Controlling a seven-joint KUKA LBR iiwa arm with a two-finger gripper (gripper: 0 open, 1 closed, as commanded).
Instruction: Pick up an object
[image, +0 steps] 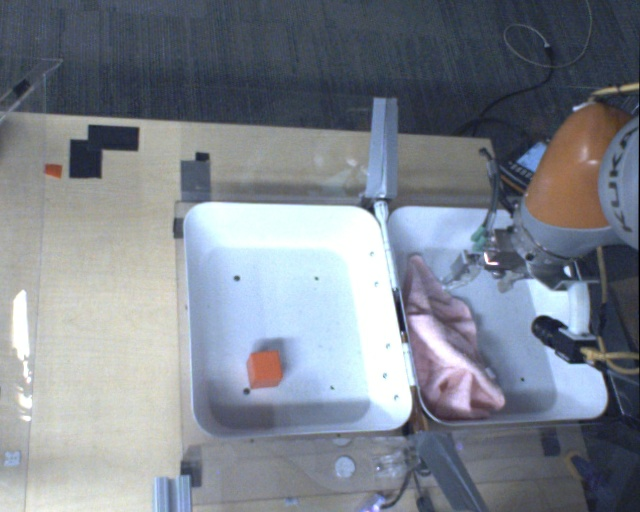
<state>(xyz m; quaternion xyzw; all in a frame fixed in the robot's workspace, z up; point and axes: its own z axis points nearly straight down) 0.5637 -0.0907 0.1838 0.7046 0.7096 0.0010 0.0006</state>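
A: In the camera view, what do you see on the bench (110, 330)?

B: Two white bins stand side by side. The left bin (285, 235) has a small orange block (265, 369) near its front left part, lying alone on the floor. The right bin (540, 395) has a pink cloth (448, 342), crumpled, lying along its left wall from the middle down to the front corner.

A: And the arm?

B: The arm (585, 180) reaches in from the right, over the right bin. The gripper (478, 262) hangs at the upper end of the cloth, very near to it or just touching its top edge. I cannot say which. The jaws are small and blurred here, so I cannot tell if they are apart or together, and I see nothing clearly between them.

A: So which object is the target?

B: I judge the cloth, because the gripper is just beside it; the block is well apart, in the other bin.

A: How to do this step well?

B: I think the gripper should come down on a raised fold, not on the flat edge, and stay away from the bin wall. Soft fabric can slip, so it should close fully before lifting and then rise straight.
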